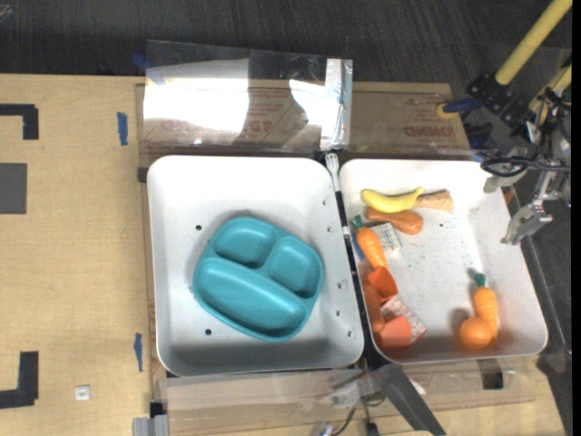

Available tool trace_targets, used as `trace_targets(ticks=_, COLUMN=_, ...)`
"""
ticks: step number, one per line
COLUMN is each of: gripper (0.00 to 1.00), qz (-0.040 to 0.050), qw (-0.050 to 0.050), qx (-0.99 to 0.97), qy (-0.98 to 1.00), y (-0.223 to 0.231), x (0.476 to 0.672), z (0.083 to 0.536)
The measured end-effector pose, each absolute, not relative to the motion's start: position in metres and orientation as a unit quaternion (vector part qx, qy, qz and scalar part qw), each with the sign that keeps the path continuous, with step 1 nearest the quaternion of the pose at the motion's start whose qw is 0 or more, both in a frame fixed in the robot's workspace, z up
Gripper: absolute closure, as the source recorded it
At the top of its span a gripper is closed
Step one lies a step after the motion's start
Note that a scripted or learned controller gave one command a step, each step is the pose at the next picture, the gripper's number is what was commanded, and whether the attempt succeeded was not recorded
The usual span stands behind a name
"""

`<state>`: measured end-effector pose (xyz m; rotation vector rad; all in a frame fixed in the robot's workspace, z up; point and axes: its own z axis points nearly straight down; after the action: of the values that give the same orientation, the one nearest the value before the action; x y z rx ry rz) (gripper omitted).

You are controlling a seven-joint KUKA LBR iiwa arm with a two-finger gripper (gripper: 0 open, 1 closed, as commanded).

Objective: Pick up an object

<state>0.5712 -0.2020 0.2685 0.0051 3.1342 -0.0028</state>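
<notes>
The objects to pick from are lying in the right white bin [522,271]. A yellow toy banana [391,200] is resting near the bin's far left corner, with a beige piece [437,201] just beside its right end and an orange sausage-like toy [397,222] touching it from below. Along the bin's left wall an orange toy carrot [371,247] is lying next to a small printed packet [388,237], and below them an orange cup-like piece [381,284] and a red-orange block [396,331] in clear wrapping are crowding the near left corner. Near the right wall another carrot [486,302] with a green top is leaning against a round orange fruit [476,332].

The pincer [526,216] is hanging at the right bin's right rim, apart from all the toys; whether its fingers are spread or pressed together cannot be told.

The left white bin [172,198] is holding a teal divided plate [259,275]. Both bins are sitting on the tan surface [64,262].
</notes>
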Motion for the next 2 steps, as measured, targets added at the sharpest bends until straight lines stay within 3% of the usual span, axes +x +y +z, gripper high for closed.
trace_targets(ticks=1, gripper=0.0, qz=0.0007, qw=-0.002, qx=-0.009, qy=1.0, y=-0.218, x=0.492, z=0.169)
trace_targets(ticks=2, gripper=0.0, qz=-0.0023, qw=0.006, qx=-0.028, qy=1.0, y=-0.224, x=0.487, z=0.089)
